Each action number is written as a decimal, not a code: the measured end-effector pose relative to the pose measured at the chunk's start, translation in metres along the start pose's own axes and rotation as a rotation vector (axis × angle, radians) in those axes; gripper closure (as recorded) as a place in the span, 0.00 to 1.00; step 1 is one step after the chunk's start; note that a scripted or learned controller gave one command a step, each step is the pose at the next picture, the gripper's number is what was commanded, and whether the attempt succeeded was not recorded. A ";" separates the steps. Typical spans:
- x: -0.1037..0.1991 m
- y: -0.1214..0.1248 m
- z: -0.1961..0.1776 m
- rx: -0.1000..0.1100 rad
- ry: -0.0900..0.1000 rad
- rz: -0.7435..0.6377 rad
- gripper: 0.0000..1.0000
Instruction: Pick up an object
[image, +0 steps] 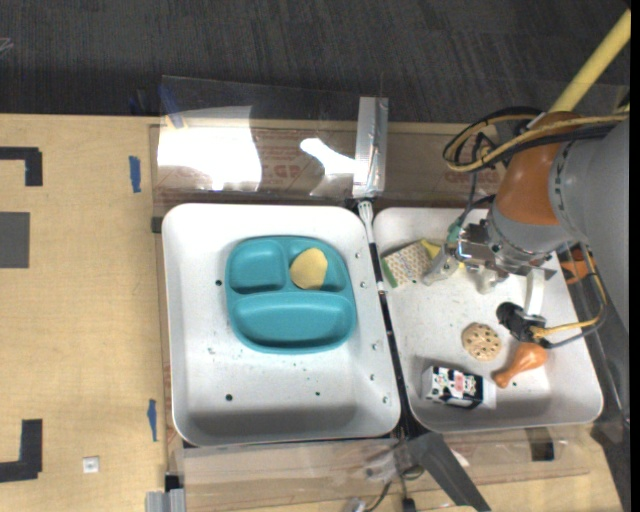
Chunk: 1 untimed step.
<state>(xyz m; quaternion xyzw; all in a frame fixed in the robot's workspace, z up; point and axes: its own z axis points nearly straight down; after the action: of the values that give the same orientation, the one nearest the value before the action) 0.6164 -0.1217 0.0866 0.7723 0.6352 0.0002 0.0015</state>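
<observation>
Approach step: arm hangs over the right bin's far side.
Jaws' opening cannot be told; next, descent onto the cookie.

Round cookie flat in right bin

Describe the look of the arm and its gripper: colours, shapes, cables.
The thick, rounded grey arm enters from the right, with an orange band above the wrist. Below the band sits a metallic silver gripper assembly. Black and yellow cables loop over the top of the arm, and a thin orange cable trails along its lower side.
</observation>
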 end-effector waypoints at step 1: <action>-0.039 -0.073 -0.001 -0.003 0.000 -0.098 0.00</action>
<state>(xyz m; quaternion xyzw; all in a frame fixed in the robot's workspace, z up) 0.5376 -0.1461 0.0875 0.7402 0.6724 0.0008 0.0027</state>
